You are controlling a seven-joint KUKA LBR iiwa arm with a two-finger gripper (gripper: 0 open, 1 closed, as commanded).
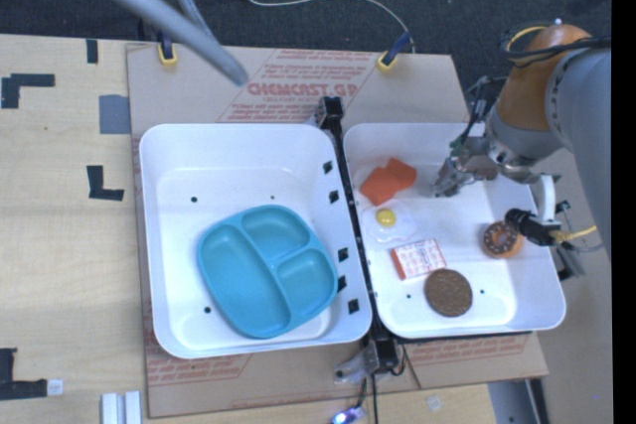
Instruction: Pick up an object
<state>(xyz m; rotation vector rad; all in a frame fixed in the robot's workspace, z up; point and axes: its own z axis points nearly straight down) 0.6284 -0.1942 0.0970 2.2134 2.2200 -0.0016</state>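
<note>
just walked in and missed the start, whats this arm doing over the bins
A grey robot arm reaches in from the right, its end effector low over the right bin, apparently trying to pick something up. It sits over bare floor, just right of an orange piece. A small yellow item, a red-and-white packet, a brown disc and a doughnut-like toy also lie there. The left bin holds a blue divided plate.

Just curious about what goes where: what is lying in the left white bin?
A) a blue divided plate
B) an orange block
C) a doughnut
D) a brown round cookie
A: the blue divided plate lies alone in the left bin; the other items sit in the right bin.
</note>
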